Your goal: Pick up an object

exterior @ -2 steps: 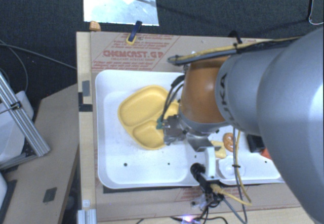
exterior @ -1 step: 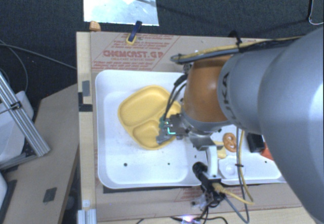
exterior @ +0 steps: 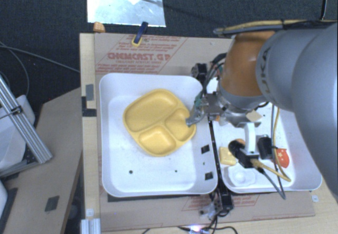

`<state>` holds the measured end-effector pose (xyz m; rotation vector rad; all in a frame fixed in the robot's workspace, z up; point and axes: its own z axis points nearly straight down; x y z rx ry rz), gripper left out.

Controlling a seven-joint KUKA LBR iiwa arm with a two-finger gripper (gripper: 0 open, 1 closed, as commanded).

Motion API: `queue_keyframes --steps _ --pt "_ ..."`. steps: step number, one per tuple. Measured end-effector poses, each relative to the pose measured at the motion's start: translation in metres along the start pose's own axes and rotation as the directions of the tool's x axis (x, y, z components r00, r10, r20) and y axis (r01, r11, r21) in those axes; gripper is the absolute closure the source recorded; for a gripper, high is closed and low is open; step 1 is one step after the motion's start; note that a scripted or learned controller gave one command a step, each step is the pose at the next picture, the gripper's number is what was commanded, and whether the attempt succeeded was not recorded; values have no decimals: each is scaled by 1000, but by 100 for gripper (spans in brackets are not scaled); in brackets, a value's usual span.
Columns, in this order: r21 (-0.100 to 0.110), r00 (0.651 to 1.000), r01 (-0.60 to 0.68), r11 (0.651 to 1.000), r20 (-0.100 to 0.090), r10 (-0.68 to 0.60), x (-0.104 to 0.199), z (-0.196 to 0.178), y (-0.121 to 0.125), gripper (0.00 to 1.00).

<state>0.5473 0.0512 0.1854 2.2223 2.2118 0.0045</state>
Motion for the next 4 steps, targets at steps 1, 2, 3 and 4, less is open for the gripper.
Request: queue_keyframes --steps 1,2,3,4 --pt "-2 1000 16 1000 -7 -16 56 -114 -61 0" --pt "2 1000 14 1000 -4 -14 53 -119 -59 100" --pt "3 1000 14 1000 -3 -14 53 -119 -59 0" --pt "1 1000 19 1000 -4 -19 54 -130 -58 100"
